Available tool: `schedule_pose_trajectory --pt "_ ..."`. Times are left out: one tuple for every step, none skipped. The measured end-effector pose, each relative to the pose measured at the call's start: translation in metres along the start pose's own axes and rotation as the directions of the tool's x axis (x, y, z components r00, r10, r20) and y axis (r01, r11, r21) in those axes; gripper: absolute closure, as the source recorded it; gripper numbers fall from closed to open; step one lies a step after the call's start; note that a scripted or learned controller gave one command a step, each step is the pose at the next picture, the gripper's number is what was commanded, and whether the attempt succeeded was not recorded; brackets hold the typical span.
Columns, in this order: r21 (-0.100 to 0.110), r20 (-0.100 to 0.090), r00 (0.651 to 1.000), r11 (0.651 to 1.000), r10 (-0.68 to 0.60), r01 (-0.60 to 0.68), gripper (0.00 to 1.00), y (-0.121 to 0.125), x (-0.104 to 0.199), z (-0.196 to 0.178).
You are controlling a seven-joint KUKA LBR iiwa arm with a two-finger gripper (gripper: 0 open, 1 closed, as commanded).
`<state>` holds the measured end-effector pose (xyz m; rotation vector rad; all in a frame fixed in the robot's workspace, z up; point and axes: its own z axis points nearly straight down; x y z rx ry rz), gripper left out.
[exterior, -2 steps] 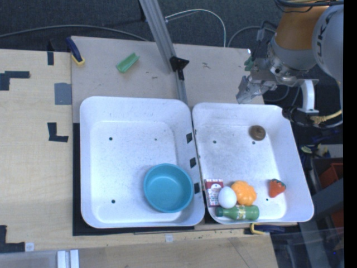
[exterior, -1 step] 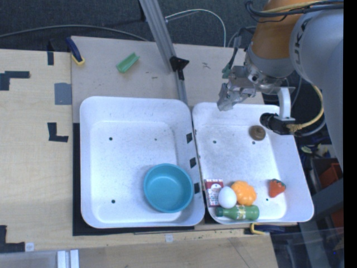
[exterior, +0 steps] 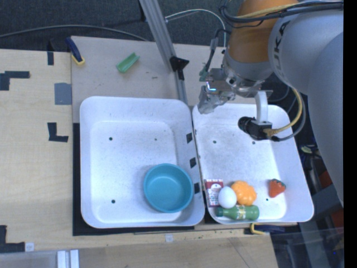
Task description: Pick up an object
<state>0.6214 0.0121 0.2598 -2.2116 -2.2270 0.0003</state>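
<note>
A: Report status.

B: Approach step; the hand point(exterior: 209, 102) hangs over the far left corner of the right bin point(exterior: 245, 149); its state cannot be told; nothing visibly held.

A: Target location?

B: Candidates cluster along the near edge: egg point(exterior: 227, 197), orange fruit point(exterior: 244, 191), green bottle point(exterior: 240, 212), strawberry point(exterior: 276, 187); next move likely requires travel toward them, then descent.
</note>
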Motion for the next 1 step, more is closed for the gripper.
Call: schedule_pose_trajectory --pt "0.002 0.001 1.0 1.0 0.001 -0.001 1.0 -0.0123 0.0488 0.0186"
